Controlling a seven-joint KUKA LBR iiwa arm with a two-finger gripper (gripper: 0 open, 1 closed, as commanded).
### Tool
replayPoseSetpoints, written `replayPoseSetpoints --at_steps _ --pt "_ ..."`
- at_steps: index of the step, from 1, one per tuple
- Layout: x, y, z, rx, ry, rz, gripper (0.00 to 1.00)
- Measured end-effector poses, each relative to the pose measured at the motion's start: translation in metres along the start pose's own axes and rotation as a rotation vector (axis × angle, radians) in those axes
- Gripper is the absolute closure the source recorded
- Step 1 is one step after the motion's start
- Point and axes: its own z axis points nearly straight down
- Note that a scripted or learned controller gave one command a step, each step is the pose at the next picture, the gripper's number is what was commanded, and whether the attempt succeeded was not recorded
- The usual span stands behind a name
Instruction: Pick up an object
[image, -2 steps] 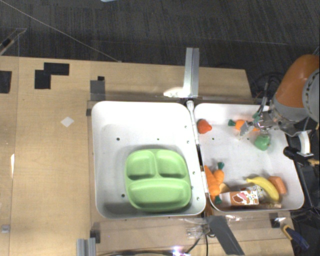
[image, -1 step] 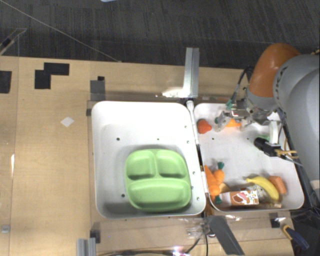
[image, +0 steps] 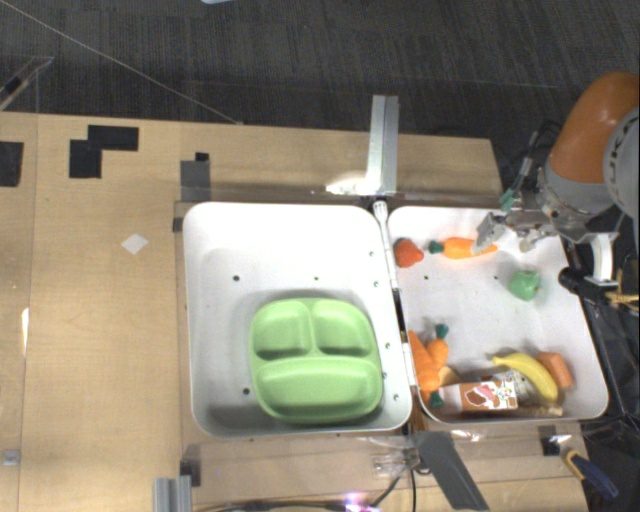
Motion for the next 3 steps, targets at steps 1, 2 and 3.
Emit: replayPoseSetpoints --at_steps 1,2,3 --pt "0.029 -0.048 -0.008 0.001 0.001 -0.137 0.00" --pt "0.080 0.000 0.044 0.001 0.001 0.132 0.00" --pt "0.065 -0.085 0.045 -0.006 0.001 0.156 0.00"
